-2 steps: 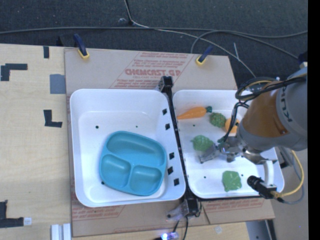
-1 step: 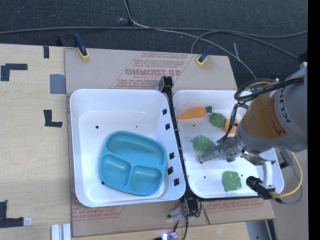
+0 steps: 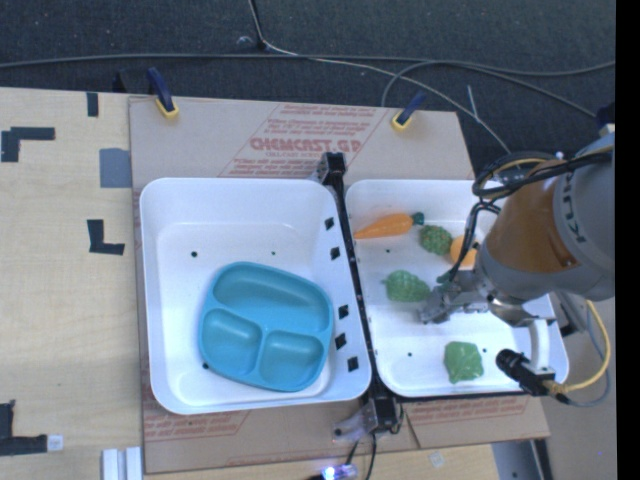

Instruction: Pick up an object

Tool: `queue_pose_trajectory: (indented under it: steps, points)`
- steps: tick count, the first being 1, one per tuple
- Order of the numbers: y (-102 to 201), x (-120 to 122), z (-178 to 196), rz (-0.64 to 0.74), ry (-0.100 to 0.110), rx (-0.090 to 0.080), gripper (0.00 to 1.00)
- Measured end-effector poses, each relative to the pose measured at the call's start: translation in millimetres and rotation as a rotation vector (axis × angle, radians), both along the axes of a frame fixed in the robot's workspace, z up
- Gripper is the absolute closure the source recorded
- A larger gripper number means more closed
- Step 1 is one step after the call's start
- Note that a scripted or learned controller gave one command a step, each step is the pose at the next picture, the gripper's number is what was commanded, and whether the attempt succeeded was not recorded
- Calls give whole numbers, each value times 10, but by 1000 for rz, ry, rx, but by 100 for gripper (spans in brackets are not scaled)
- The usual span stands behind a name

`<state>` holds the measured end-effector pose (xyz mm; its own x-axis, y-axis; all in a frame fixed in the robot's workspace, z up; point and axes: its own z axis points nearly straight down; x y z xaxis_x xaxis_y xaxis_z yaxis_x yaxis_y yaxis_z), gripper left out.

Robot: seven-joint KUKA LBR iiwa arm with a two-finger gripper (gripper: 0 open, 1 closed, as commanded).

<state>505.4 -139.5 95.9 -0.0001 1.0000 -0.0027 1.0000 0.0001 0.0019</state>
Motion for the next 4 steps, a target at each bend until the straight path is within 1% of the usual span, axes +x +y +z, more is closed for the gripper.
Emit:
queue_pose_trajectory:
  steps: [1, 2, 3, 4]
  points:
    - [-23, 16, 628, 1, -2, 2, 100]
    - [61, -5, 1091, 2, -1, 2, 100]
    - [62, 6, 1619, 2, -3, 1, 100]
    - [562, 150, 1566, 6, 3, 3, 100]
